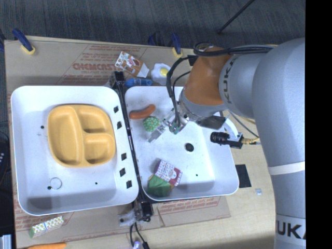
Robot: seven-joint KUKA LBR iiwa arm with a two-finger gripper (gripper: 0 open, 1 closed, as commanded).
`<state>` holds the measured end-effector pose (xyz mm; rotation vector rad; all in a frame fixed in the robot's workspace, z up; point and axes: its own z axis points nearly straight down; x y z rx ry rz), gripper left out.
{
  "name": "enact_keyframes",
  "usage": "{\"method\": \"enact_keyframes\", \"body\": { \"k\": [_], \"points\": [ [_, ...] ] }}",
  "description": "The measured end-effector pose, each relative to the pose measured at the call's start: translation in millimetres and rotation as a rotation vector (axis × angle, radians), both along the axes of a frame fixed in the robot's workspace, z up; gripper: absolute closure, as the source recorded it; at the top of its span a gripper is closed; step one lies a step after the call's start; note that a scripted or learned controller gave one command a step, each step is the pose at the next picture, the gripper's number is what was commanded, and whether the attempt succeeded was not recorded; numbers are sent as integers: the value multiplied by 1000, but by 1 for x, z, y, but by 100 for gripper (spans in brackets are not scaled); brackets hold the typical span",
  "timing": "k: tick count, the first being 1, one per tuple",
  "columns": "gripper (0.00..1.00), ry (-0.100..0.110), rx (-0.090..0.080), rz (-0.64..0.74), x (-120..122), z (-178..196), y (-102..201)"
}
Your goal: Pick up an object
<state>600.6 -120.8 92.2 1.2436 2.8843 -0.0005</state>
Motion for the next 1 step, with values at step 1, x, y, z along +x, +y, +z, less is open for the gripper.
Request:
{"method": "enact_keyframes", "body": {
  "k": [1],
  "points": [
    [0,1,0,-282,37,0,25]
  ]
}}
